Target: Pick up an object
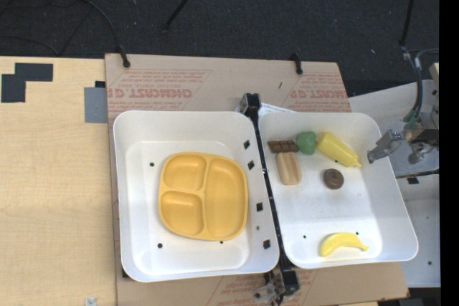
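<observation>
While nothing sits in the gripper point(379, 149), the pick looks not yet begun: the arm's end is at the right bin's point(391, 244) right rim, at the frame's edge, apart from every object. In the camera view that bin holds the candidates: a banana point(343, 244) near the front, a brown disc point(333, 178) mid-bin, and toward the back a green ball point(307, 142) touching a yellow piece point(338, 150), with a brown bar point(282, 146) and a tan block point(288, 168) just beside them. The left bin point(136, 147) bears a yellow divided plate point(204, 195). Left to do, I judge: choose one, descend, close, lift. The claw is small, grey and partly cut off by the frame, so I cannot tell whether it is wide or narrow. What the yellow piece and the disc really are is also hard to make out
</observation>
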Robot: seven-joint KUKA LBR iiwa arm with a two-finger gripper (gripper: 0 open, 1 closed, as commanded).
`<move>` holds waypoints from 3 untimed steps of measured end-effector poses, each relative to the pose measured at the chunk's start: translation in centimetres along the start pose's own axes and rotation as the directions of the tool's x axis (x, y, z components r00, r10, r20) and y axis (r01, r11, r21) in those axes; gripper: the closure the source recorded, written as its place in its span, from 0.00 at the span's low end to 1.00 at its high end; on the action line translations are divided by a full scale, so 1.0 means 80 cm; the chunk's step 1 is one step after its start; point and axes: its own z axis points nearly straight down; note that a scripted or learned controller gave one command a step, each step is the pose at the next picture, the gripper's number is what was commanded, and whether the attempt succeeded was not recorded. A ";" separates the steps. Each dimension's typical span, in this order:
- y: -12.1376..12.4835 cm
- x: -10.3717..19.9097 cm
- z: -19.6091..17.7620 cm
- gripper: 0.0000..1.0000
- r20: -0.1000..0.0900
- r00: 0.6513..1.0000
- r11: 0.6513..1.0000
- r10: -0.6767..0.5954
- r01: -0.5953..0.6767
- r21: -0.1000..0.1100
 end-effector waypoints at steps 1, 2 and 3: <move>0.003 0.001 -0.009 0.00 0.003 1.000 1.000 -0.004 0.004 -0.013; -0.004 0.010 0.064 0.00 0.001 1.000 1.000 -0.004 0.004 -0.008; -0.005 0.008 0.143 0.00 0.001 1.000 1.000 -0.003 0.003 -0.009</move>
